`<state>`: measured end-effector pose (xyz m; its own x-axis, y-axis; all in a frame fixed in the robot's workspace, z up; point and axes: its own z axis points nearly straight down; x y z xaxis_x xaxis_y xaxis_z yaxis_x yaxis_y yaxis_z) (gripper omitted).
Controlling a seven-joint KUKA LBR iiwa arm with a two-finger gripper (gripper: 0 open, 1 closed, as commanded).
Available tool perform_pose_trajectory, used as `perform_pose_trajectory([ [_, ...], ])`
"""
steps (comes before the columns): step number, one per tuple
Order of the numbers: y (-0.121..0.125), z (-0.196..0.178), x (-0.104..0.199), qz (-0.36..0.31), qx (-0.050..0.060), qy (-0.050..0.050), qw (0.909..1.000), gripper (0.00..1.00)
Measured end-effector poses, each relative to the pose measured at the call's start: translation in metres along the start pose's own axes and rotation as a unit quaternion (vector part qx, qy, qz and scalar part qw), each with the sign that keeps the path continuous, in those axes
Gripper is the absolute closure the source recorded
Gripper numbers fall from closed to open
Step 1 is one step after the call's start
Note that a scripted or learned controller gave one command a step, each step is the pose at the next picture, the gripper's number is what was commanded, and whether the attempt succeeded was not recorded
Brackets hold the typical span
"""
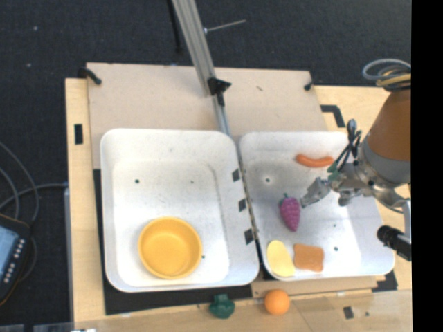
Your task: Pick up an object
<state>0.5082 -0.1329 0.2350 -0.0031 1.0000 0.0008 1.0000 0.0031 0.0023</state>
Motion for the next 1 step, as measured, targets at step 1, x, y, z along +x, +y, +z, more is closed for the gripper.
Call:
perform_pose_trajectory([
  [1, 0.0001, 0.0, -0.0001, 0.001, 0.0, 0.0, 1.0, 0.0],
])
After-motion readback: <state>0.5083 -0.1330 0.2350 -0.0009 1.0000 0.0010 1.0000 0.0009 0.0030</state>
